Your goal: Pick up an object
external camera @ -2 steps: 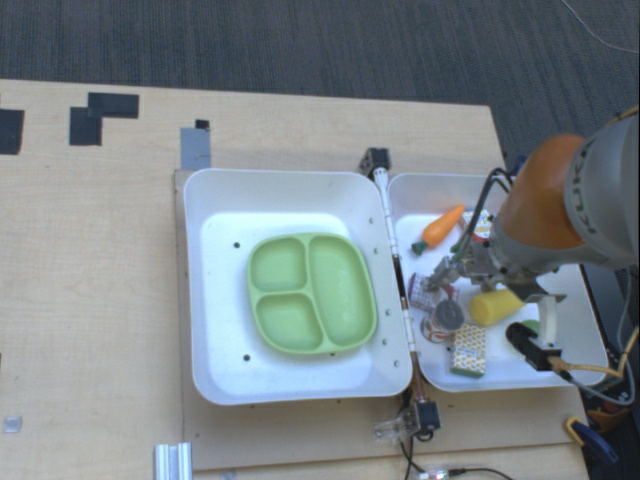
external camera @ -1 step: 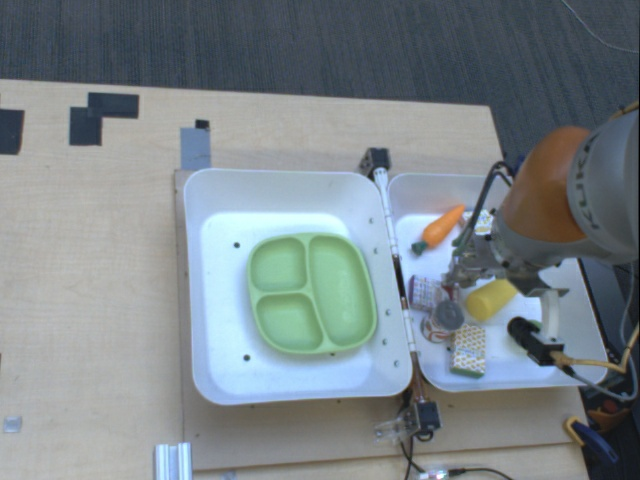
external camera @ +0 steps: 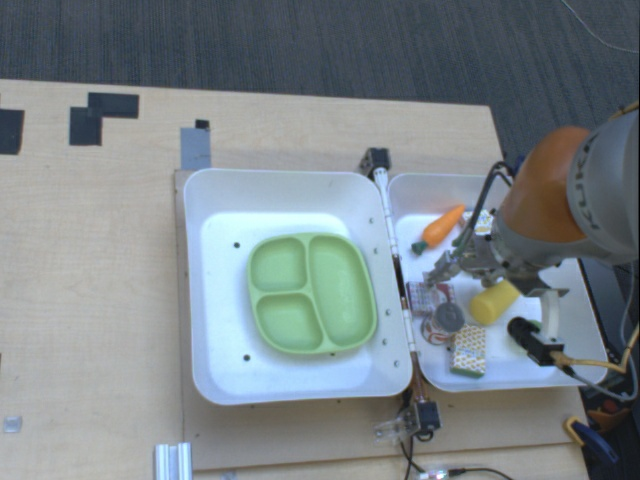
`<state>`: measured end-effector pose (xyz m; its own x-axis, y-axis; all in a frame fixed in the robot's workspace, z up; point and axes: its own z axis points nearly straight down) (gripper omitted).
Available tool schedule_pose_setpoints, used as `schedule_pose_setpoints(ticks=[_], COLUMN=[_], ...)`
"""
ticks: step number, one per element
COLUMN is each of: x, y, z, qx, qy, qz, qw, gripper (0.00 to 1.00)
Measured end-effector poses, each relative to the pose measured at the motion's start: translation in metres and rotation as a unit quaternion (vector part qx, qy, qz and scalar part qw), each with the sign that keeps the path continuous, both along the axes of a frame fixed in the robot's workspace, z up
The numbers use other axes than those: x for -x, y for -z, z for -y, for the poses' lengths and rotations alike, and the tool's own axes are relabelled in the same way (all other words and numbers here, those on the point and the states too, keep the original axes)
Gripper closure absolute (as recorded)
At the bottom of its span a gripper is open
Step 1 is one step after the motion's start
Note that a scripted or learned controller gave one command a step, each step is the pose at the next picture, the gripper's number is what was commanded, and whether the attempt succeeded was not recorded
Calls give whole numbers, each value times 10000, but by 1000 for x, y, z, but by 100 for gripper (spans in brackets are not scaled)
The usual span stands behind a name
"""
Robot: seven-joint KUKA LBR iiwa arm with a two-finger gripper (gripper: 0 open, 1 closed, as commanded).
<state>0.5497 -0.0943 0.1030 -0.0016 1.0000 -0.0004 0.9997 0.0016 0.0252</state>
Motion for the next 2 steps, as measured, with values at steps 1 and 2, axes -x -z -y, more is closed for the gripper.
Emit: schedule_pose_setpoints(ticks=[1,2], x=[39,36], y=[13,0], z=[-6,-8], qx=[18,-4], qy=[10,-8], qz=[-9,19], qw=[10000,10000], gripper=[0,100])
